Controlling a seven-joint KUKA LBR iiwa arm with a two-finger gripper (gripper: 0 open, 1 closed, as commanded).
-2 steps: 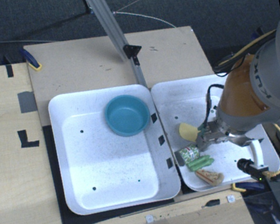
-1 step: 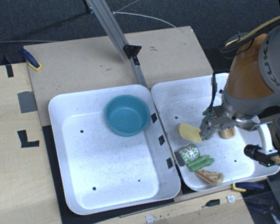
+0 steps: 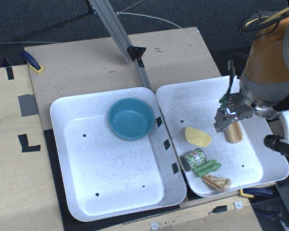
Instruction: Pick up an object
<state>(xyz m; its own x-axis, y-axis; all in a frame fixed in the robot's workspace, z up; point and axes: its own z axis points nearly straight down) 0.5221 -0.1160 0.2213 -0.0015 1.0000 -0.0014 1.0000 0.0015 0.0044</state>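
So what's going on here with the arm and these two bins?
A grey and orange robot arm reaches into the right bin, its gripper low beside a brown cylinder. Nothing is visibly lifted yet. The same bin holds a yellow piece, a small green can, a green vegetable-like item and a tan item. The left bin holds a blue bowl.
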